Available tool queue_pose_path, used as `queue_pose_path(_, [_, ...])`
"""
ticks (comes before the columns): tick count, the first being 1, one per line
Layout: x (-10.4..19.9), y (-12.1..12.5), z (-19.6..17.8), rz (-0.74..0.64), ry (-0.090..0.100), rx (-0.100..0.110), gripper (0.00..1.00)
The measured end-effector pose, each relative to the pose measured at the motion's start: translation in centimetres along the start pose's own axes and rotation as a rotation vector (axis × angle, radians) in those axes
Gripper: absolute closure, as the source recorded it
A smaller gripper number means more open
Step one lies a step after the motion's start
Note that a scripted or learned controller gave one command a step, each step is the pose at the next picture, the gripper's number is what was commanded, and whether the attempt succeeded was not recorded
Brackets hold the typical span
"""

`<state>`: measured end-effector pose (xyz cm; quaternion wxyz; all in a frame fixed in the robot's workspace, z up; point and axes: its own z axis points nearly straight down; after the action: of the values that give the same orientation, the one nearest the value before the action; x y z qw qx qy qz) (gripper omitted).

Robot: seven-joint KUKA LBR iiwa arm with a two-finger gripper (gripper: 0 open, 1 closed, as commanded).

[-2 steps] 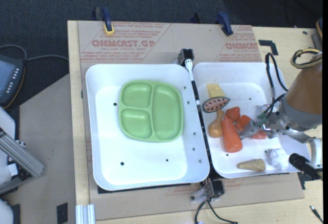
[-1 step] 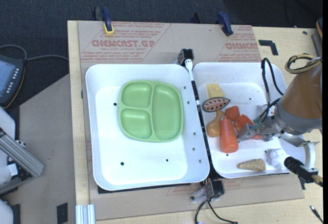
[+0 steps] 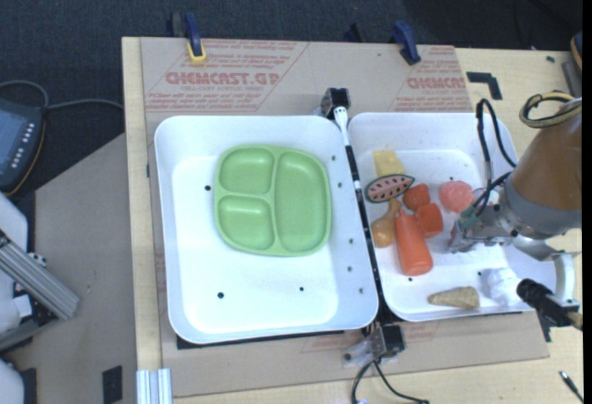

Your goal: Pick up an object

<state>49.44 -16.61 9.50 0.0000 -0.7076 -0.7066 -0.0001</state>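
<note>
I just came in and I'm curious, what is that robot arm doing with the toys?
The robot arm reaches into the right bin, its gripper low among toy foods: an orange carrot, a pink ball, a watermelon slice. It holds nothing that I can see. The left bin holds a green divided plate.

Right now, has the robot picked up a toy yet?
Not yet, it seems. Done: the arm has reached into the right bin. In hand: the tool sits low by the pink ball, but I can't see anything held. Left: grabbing and lifting one. The orange bottle, the other toys and the green plate all lie in their bins.
</note>
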Motion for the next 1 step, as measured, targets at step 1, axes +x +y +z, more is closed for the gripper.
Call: queue_pose_path(1, [-0.95, 0.64, -5.4, -0.001, -0.004, -0.006, 1.0])
